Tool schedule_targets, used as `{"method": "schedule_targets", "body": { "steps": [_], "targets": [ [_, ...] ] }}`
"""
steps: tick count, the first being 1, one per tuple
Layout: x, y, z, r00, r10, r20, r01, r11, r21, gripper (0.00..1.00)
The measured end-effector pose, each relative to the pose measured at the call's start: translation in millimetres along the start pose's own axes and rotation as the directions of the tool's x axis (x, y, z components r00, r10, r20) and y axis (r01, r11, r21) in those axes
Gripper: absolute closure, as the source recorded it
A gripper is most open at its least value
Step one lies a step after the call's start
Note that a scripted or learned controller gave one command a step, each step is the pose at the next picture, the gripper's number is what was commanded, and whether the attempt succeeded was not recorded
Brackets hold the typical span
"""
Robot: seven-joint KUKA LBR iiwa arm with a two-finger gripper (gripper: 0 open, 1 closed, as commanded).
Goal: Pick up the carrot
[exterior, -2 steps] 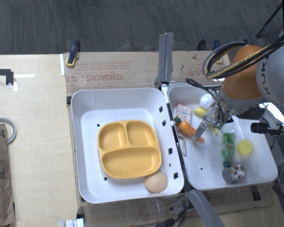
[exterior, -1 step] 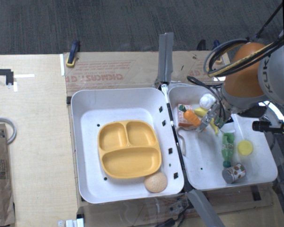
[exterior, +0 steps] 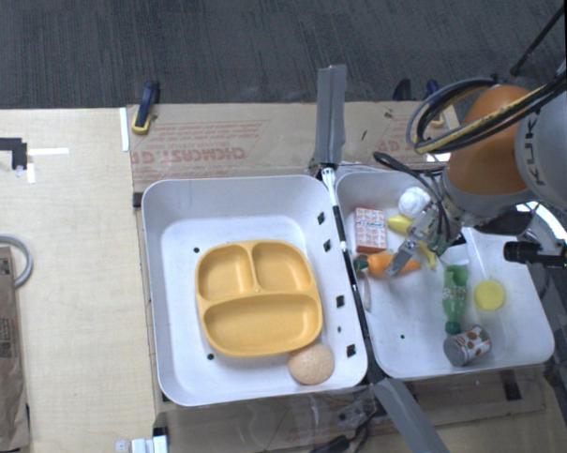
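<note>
While the carrot point(exterior: 386, 261), a smooth orange taper, lies at the right bin's point(exterior: 514, 352) left wall, the gripper point(exterior: 404, 260) sits over its right end, fingers spread. Left, a yellow plate point(exterior: 258, 297) rests beside a speckled bun point(exterior: 312, 365).

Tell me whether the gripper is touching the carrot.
Cannot tell. In the camera view the gripper overlaps the carrot in the right bin, hiding any contact or gap.
</note>
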State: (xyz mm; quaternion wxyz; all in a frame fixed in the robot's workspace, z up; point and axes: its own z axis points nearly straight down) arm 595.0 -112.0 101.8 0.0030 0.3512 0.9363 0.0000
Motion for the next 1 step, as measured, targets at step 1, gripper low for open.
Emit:
{"method": "schedule_targets", "body": {
  "steps": [1],
  "targets": [
    [-14.3, -0.5, -7.8, 0.996, -0.091, -0.009, 0.091, 0.996, 0.005, 0.00]
  ]
}}
